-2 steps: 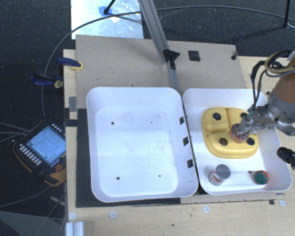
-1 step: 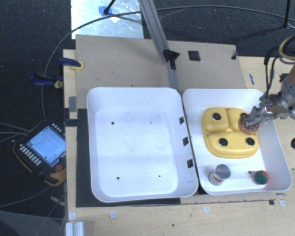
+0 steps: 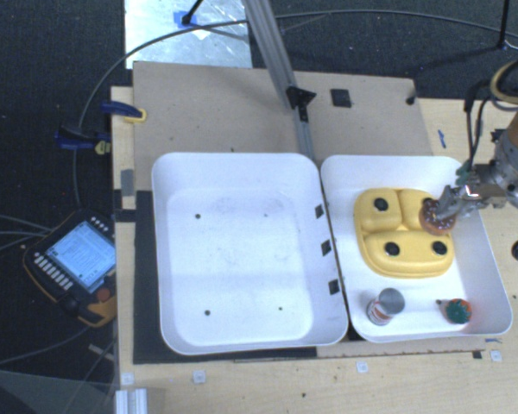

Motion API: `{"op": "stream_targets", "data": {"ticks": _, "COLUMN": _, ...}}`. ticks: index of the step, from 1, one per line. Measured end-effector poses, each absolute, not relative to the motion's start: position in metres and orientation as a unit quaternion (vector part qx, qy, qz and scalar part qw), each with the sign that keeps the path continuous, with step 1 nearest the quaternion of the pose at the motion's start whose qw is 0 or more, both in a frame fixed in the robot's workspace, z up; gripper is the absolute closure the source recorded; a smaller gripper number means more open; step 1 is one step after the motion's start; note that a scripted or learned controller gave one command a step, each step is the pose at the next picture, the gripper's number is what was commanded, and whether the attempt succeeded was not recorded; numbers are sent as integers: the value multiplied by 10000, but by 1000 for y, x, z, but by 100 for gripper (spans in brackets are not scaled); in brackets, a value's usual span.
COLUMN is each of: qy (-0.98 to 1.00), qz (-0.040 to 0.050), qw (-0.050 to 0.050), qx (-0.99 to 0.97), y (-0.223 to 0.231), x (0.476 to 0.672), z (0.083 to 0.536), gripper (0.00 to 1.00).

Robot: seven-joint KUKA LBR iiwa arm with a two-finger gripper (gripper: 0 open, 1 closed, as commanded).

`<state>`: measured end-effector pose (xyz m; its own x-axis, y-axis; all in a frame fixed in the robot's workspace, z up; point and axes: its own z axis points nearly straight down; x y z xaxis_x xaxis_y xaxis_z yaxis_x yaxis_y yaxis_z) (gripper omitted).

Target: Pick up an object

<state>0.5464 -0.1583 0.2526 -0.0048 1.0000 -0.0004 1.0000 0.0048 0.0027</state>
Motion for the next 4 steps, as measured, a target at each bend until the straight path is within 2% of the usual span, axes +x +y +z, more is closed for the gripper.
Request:
{"op": "stream_targets", "data": {"ticks": 2, "qy": 7105, "qz": 7, "qw": 1, "qx": 7037, "y": -52, "x": 562, "z": 227, "gripper": 100}}
{"op": "stream_targets", "data": {"ticks": 4, "qy": 7110, "qz": 20, "qw": 2, "qx": 7032, "y": 54, "x": 573, "z": 244, "gripper": 100}}
